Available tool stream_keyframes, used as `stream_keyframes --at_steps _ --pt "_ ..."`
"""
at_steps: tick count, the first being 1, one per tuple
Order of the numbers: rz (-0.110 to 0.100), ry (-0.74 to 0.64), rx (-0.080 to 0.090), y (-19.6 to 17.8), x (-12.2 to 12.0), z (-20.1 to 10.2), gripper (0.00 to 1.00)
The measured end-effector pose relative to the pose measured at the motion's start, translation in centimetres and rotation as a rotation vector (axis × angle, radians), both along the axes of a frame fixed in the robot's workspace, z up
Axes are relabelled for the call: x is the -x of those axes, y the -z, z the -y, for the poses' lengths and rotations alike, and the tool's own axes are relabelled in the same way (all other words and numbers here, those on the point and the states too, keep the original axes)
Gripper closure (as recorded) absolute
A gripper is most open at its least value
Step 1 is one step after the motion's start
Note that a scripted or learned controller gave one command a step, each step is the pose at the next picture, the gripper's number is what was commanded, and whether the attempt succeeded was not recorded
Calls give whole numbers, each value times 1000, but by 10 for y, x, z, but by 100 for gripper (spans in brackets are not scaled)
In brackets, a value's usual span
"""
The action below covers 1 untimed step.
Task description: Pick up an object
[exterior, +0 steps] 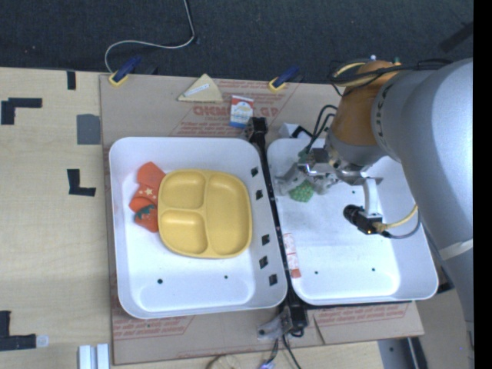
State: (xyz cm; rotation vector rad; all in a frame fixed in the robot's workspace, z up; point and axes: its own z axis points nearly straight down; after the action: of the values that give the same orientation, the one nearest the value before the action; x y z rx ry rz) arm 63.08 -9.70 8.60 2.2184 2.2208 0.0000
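I am at the reach-and-grasp step, my gripper [307, 174] low in the right bin [346, 275] just above the green object [301, 193] near that bin's left wall, so next I must settle squarely around it before lifting.

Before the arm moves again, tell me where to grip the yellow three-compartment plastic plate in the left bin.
Probably take the yellow three-compartment plastic plate by its right rim, coming from above with one finger inside the compartment and one outside. It lies flat and looks too wide to span; the orange items crowd its left edge, while the right edge faces bare floor of the left white bin.
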Motion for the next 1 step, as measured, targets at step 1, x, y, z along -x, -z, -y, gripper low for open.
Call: stream_keyframes --at_steps 1 --pt "1 0 0 -10 0 0 100"
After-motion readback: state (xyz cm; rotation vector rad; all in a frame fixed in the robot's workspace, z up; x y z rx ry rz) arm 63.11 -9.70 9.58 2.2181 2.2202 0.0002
